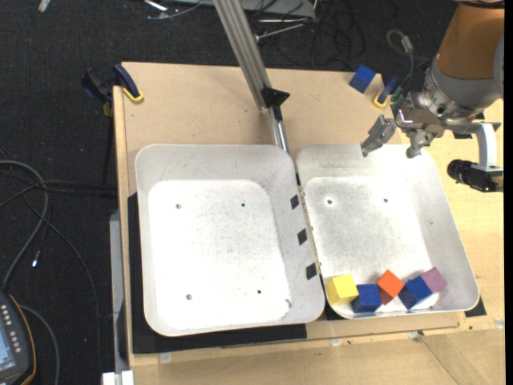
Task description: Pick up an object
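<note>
Fingers (375,139) are spreading apart, gripping nothing, hovering over the right bin's (449,215) far edge. Blocks are sitting along its near wall: yellow (343,287), blue (368,297), orange (390,285), blue (416,290), purple (434,279).

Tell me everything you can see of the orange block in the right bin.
The orange block is a small cube, matte and solid in colour, turned cornerwise to the bin's edge. It sits in the right bin along the near wall, in a row of five blocks, touching the blue block on its left and the darker blue block on its right. The gripper hangs over the bin's far edge.
</note>
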`<state>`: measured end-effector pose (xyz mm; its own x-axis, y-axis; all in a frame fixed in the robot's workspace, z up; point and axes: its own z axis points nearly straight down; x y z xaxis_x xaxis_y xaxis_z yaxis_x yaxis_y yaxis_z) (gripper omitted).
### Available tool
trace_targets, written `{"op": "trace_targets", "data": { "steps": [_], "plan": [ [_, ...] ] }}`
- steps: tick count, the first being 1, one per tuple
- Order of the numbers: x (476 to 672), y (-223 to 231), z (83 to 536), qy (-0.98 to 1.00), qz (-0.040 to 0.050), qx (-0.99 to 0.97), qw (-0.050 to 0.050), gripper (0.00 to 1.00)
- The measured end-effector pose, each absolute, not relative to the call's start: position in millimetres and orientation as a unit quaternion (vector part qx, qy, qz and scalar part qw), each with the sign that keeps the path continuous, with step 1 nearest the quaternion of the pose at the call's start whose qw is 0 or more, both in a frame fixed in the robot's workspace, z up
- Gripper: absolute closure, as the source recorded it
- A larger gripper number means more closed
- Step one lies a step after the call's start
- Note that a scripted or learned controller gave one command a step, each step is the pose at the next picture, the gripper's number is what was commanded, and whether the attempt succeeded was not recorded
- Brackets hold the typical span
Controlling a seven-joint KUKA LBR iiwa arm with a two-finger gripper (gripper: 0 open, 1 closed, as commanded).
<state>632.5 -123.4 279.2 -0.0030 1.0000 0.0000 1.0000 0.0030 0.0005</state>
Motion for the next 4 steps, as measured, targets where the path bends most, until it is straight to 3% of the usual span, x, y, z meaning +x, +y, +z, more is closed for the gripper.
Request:
{"op": "trace_targets", "data": {
  "steps": [1, 2, 3, 4],
  "plan": [
    [607.3, -94.6, 202.4, 0.709, -0.0024, 0.706, -0.004, 0.0],
    [540.9, -109.1, 94.4, 0.706, 0.0002, 0.708, 0.0, 0.0],
    [545.5, -63.4, 200.0, 0.71, 0.0033, 0.705, 0.003, 0.0],
    [544.5, -65.5, 205.6, 0.707, 0.0012, 0.707, 0.002, 1.0]
  ]
}}
